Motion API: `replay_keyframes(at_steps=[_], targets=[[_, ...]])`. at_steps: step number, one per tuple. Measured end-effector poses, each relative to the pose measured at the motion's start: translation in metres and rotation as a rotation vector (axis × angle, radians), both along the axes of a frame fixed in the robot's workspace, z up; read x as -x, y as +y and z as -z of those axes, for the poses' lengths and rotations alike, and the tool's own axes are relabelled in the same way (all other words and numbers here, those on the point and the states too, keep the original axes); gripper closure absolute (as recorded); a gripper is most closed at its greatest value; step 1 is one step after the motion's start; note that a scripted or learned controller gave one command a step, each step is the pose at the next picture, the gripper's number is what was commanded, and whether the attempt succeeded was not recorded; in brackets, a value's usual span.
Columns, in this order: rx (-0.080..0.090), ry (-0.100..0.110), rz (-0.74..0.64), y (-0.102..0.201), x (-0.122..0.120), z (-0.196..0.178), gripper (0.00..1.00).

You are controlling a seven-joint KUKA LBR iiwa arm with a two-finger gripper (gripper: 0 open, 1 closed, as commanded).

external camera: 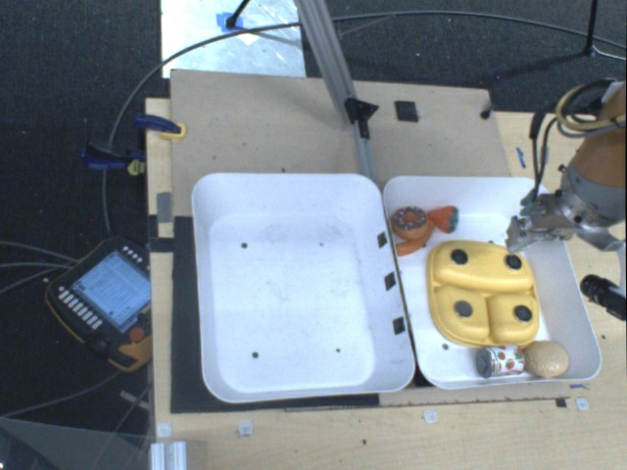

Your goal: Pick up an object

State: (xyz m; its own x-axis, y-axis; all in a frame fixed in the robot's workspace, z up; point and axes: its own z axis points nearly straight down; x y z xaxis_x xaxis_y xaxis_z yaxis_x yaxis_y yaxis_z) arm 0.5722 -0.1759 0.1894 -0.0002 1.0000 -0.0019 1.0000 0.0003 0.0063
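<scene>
The left bin (294,292) lies left of the yellow tray (482,292). The donut (410,222) and carrot (441,219) (touching) sit up-left of the tray, can (501,361) and potato (548,358) below it. The gripper (521,231) hovers at its upper right corner; whether its jaws are open, I cannot tell.

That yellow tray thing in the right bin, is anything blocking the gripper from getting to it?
Nothing visible does. The gripper sits at the yellow tray's upper right corner, with only bare bin floor between them. The donut, carrot, can and beige ball lie at the tray's other sides.
</scene>
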Motion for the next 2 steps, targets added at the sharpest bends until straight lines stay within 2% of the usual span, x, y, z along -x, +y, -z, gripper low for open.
replay_keyframes(at_steps=[1,2], targets=[[0.0,-0.002,-0.005,0.006,-0.009,-0.051,1.0],[-0.001,0.001,-0.005,0.006,-0.011,-0.086,1.0]])
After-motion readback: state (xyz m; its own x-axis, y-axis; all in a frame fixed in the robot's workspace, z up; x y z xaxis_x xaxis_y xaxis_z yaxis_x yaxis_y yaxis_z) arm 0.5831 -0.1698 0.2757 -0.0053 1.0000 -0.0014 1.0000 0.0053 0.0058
